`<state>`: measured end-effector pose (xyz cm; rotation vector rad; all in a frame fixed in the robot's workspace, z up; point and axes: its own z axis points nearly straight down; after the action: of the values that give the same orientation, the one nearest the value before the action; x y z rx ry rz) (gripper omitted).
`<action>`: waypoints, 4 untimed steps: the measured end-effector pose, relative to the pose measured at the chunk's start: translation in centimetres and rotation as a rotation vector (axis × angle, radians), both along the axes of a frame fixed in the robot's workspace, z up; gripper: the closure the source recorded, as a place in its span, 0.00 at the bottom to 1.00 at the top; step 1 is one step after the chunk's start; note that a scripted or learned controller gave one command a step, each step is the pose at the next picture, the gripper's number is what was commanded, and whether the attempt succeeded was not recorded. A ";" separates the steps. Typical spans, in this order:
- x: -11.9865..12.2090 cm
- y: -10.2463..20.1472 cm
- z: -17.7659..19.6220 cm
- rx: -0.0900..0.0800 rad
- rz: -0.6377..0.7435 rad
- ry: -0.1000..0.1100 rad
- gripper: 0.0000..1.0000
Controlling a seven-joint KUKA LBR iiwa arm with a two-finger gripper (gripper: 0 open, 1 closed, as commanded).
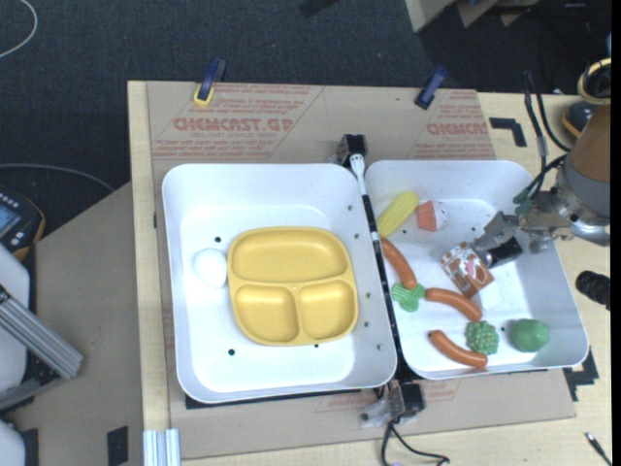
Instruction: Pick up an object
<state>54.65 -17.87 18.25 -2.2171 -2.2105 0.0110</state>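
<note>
We saw the gripper [498,236] low over the right bin [543,280], reaching in across that bin's right edge from the grey arm [587,178]. We could not tell how far it was open, and we could not see anything held in it. Just beside it, toward the bin's middle, lay a small brown, red and white packet [465,268]. We could not tell whether the two touched.

The rest of the right bin's load sat toward its left and near edges. A yellow corn cob [398,213] lay tilted in the far left corner with a small orange and white piece [428,216] just beside it. One orange sausage [399,263] ran along the left edge, ending at a small green piece [408,298]. A second sausage [453,302] lay just below the packet, and a third [457,349] lay near the near edge, touching a broccoli floret [480,337]. A round green item [529,334] sat toward the near right corner.

Bare white floor showed along the right bin's far edge and down its right edge between the gripper and the round green item.

In the left bin [194,221], a yellow divided plate [291,284] took up the middle, and a white ball [210,266] lay against its left side. There, bare floor ran along the far edge and the near left corner.
</note>
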 end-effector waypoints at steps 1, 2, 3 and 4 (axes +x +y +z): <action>0.3 0.0 0.7 -0.003 0.003 -0.013 0.00; 1.2 0.2 -4.3 0.000 0.004 -0.006 0.00; 1.8 0.0 -7.2 -0.007 0.004 -0.029 0.00; 2.1 -0.1 -6.0 -0.010 0.003 -0.039 1.00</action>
<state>56.74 -17.93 12.27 -2.2383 -2.2382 -0.0221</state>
